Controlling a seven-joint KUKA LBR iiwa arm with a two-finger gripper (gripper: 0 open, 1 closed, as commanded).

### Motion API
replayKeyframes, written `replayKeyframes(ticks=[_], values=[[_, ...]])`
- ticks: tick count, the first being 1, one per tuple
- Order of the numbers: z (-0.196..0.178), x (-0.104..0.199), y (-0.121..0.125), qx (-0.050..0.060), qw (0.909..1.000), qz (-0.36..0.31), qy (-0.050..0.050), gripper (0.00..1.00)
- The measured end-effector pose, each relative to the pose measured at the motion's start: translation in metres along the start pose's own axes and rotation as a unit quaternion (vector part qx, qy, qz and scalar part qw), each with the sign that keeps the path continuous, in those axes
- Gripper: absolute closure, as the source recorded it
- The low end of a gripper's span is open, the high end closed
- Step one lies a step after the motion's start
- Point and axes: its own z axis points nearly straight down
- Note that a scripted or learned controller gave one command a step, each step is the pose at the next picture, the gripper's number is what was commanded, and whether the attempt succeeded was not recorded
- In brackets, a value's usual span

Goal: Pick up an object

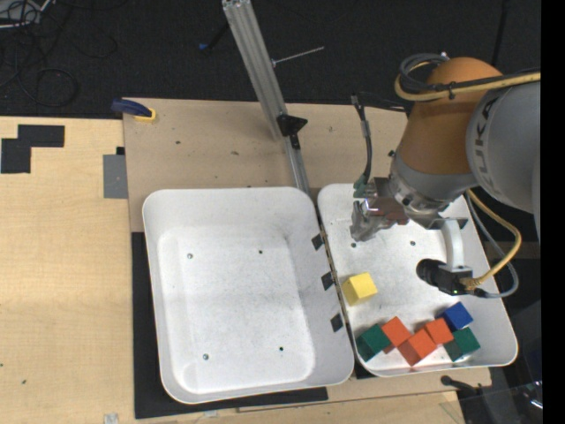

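1. The left bin (231, 290) holds no object, so nothing has been moved there.
2. The yellow cube (360, 287) lies alone in the right bin (340, 203), near its left wall.
3. The gripper (364, 230) hangs above the far left part of the right bin, apart from the yellow cube, and carries nothing that I can see; whether it is apart or together I cannot tell.
4. The other blocks (422, 336), green, orange and blue, sit together at the near right corner.
5. I judge that the pick is not yet done: the descent, the grasp and the lift are left.
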Motion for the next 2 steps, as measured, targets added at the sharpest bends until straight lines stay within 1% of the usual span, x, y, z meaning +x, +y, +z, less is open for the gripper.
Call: replayKeyframes(ticks=[1, 2], values=[[-0.006, 0.060, 0.011, -0.002, 1.0000, 0.000, -0.001, 1.00], [-0.008, 0.107, 0.007, -0.001, 1.0000, 0.000, 0.000, 1.00]])
